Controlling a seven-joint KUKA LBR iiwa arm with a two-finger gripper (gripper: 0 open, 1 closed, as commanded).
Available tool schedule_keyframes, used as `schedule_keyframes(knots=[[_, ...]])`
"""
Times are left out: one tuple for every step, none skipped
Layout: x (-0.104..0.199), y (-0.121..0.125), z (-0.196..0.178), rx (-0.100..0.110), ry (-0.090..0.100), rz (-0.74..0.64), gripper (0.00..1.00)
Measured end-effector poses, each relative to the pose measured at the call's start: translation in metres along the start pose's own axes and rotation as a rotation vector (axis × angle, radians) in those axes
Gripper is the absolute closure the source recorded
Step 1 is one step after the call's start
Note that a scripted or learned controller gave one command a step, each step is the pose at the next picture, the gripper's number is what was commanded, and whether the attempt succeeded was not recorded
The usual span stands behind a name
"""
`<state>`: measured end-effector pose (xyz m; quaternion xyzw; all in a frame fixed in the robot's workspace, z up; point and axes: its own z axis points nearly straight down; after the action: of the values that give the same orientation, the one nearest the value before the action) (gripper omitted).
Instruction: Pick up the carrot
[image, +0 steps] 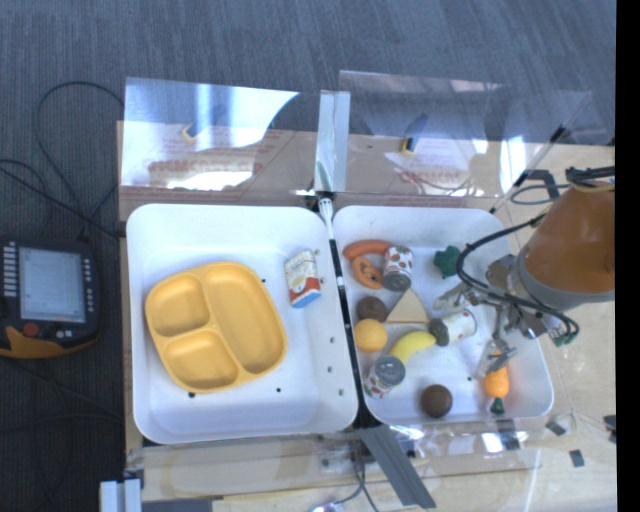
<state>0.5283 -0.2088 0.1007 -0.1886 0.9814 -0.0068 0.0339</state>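
Note:
The carrot (496, 383) is a short orange piece with a green tip, lying in the near right corner of the right bin (535, 400). My gripper (497, 352) hangs directly over it, its tip just at the carrot's far end. The arm's orange band (578, 245) and its cables cover the bin's right side. I cannot make out any contact between gripper and carrot.
The right bin also holds a white bottle (455, 327), a yellow fruit (412, 345), a brown ball (435, 400), a can (385, 372), a cheese wedge (407, 310) and a green toy (446, 260). The left bin has a yellow divided plate (214, 325) and a small carton (302, 277).

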Motion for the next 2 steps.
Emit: schedule_keyframes(knots=[[0.020, 0.001, 0.009, -0.031, 0.041, -0.342, 0.00], [0.016, 0.004, -0.004, -0.033, 0.039, -0.344, 1.00]])
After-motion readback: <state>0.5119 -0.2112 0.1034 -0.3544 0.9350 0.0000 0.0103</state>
